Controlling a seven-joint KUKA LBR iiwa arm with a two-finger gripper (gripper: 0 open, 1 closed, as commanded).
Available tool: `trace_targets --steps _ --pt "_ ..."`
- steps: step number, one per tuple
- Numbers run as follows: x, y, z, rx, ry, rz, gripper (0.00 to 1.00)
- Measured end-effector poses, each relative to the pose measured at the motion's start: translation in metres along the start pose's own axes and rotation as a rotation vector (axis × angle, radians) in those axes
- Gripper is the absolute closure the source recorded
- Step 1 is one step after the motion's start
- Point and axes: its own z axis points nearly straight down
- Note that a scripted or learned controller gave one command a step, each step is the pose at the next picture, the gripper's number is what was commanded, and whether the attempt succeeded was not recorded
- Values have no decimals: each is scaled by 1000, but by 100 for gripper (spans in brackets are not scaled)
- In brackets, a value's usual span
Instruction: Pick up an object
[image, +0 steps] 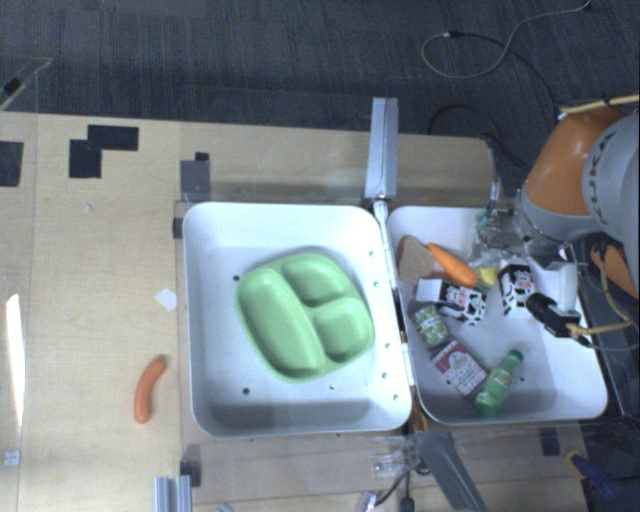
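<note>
Two bins sit side by side on the bench (90, 300). The left bin (200, 400) holds a divided tray (305, 315) near its middle. The right bin (580, 395) holds a cluster — a carrot (452, 265) toward its far edge, a bottle (497, 383) near its front edge, a packet (458, 367) just left of the bottle. A sausage (149, 388) lies on the bench, left of the left bin's front corner.

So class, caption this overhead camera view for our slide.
Grey arm over cluttered right bin; green sectioned plate in left bin.

Orange sausage (149, 388), perhaps, on bench (90, 300)
</note>
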Motion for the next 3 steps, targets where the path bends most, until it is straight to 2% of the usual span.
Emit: trace_targets --steps 1,2,3 --pt "0 0 0 0 0 0 0" --pt "-23 24 18 23 10 -4 0" --pt "-21 28 5 13 6 -11 100"
